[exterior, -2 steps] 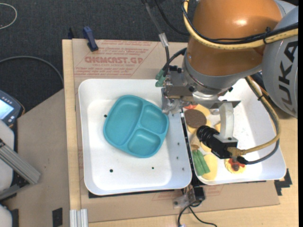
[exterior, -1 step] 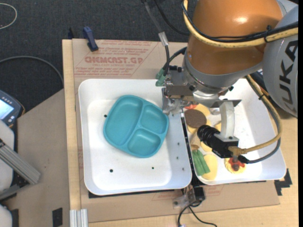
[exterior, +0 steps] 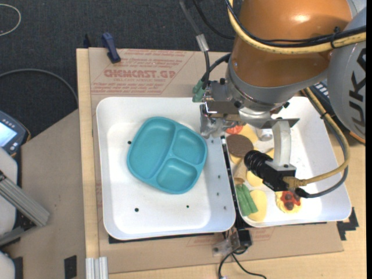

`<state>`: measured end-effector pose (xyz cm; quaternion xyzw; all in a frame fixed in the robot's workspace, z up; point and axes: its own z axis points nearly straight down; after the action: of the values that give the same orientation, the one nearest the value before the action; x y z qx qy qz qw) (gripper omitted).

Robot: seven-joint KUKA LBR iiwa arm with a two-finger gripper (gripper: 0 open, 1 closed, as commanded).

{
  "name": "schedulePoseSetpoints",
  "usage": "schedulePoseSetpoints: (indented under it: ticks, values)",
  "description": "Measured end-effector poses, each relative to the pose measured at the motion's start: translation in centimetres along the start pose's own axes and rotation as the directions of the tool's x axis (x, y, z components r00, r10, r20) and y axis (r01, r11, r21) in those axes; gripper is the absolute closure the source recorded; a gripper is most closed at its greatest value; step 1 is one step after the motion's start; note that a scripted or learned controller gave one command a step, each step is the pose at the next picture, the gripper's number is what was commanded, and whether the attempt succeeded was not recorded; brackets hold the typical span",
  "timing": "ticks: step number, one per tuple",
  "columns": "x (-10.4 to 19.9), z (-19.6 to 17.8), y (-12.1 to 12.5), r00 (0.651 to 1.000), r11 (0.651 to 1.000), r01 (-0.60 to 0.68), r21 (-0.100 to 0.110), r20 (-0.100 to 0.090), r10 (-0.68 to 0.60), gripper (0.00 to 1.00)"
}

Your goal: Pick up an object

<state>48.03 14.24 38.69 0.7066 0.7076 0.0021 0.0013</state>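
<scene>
Two white bins sit side by side. The left bin point(exterior: 110, 173) holds one teal plate point(exterior: 167, 154) with three compartments. Right of the plate, the right bin point(exterior: 325, 208) holds several toy foods: a brown disc point(exterior: 236, 145), a green piece point(exterior: 247, 200), a red piece point(exterior: 289, 200). The gripper point(exterior: 264, 129) hangs over them; the arm hides whether its fingers are spread.

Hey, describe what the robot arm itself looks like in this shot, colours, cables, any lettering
The arm has a large rounded orange band above a grey wrist ring. A grey-white casing at the right edge bears part of black lettering. Black cables loop over the orange band, with a yellowish hose running beside them and curving below. The gripper hardware is metallic grey with black parts.
</scene>
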Motion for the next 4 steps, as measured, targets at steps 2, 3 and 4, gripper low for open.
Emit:
schedulePoseSetpoints:
  ticks: [2,3,4]
  values:
    - [-2.4,6.9,7.6,1.000,1.000,-0.007,0.013,0.005,0.007,1.00]
    - [5.5,10.9,-0.1,1.000,1.000,0.009,0.016,0.000,-0.009,1.00]
    - [-2.0,-6.5,0.1,1.000,1.000,-0.008,-0.016,-0.004,0.008,1.00]
